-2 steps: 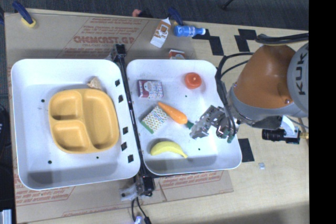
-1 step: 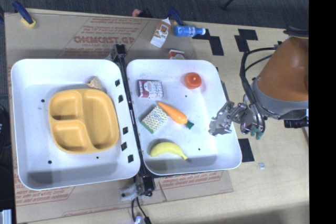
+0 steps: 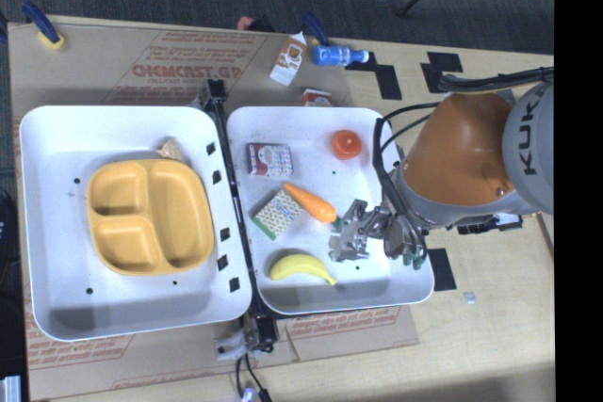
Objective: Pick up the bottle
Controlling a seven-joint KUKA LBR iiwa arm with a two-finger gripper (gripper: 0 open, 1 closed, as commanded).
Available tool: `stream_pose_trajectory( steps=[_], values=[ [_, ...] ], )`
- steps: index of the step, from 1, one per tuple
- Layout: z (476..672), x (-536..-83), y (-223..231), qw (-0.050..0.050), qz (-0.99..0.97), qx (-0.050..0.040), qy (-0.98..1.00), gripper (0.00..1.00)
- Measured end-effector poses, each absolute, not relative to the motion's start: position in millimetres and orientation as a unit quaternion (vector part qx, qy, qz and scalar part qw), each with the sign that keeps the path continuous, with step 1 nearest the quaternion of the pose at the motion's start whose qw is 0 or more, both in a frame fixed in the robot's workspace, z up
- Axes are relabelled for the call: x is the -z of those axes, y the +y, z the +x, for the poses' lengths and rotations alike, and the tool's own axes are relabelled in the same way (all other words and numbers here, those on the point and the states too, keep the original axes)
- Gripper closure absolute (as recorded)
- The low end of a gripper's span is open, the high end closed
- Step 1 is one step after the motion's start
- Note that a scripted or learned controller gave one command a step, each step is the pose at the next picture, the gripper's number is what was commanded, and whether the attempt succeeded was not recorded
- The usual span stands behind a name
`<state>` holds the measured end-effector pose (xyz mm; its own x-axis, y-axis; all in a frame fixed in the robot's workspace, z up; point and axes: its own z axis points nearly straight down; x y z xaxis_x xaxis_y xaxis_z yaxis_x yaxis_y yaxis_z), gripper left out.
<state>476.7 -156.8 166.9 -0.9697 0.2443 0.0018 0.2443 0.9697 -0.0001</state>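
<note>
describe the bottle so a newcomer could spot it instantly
Start at the right white bin and look past its far rim, onto the cardboard behind it. The bottle lies there on its side, outside both bins. It is small and blue with a pale end, unlike the flat printed cartons beside it.

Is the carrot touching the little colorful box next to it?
Touching, it seems. In the camera view the carrot lies with its narrow end right against the top corner of the colorful box, with no white bin floor showing between them.
</note>
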Motion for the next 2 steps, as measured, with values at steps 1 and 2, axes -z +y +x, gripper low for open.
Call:
stream_pose_trajectory(
  steps=[1, 2],
  values=[
    [476.6, -196, -211, 0.0, -0.133, -0.0004, -0.991, 1.0],
    [477.3, -213, -211, -0.001, 0.087, -0.0007, -0.996, 1.0]
  ],
)
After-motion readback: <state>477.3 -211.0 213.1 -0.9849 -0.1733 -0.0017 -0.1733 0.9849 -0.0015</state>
